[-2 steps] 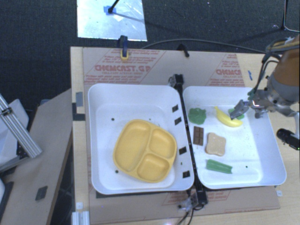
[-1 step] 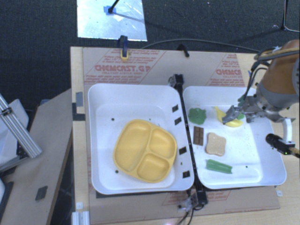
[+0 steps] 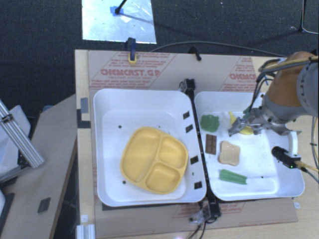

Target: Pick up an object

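Nearest you, along the lower edge of the frame, runs the front lip of the bench (image 3: pixel 149 218), with both white bins sitting on the printed board. In the left bin (image 3: pixel 107 133) you see a yellow divided tray (image 3: pixel 154 159) lying flat, a little right of centre and toward the near wall.

In the right bin (image 3: pixel 284 183), the closest item to you is a green oblong piece (image 3: pixel 233 177) lying near the front wall. Just above it sits a tan bread-shaped piece (image 3: pixel 229 153), and just left of that a small brown bar (image 3: pixel 211 144) lies beside the divider between the bins. Further up, near the bin's back left corner, you find a green leafy piece (image 3: pixel 210 122).

Right of that, toward the back of the right bin, a yellow object (image 3: pixel 246 130) lies partly hidden under the gripper (image 3: pixel 241 128), which hangs low over it. You cannot tell from this view whether the pincer is spread or pressed together, nor whether it touches the yellow object. The arm (image 3: pixel 291 91) comes in from the right edge of the frame, its orange band above the wrist.

At the far top of the frame, a shiny metal plate (image 3: pixel 118 14) rests on the dark floor.
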